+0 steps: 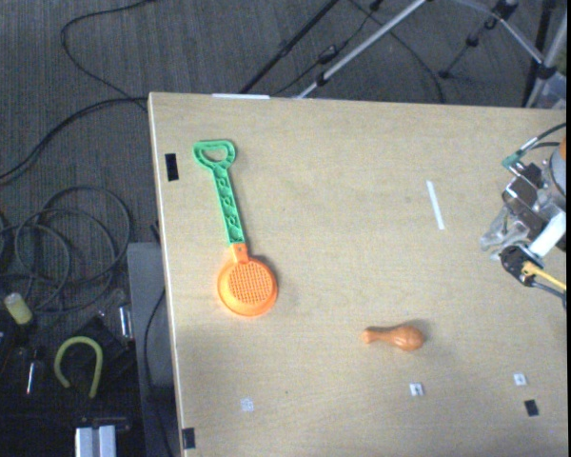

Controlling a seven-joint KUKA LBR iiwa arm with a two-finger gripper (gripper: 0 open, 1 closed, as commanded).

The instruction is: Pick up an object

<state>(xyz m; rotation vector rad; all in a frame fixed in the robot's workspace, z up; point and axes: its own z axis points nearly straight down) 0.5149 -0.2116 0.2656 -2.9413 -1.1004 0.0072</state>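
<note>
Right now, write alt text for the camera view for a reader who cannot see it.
A tan bench top seen from above holds a toy strainer with a green handle and orange mesh head at left and a small orange gourd-shaped object lower centre. The robot's pincer sits at the right edge, apart from both; a thin white strip lies nearby.

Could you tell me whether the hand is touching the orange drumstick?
Apart. The camera view shows the hand at the bench's right edge, with bare bench surface between it and the drumstick.
</note>
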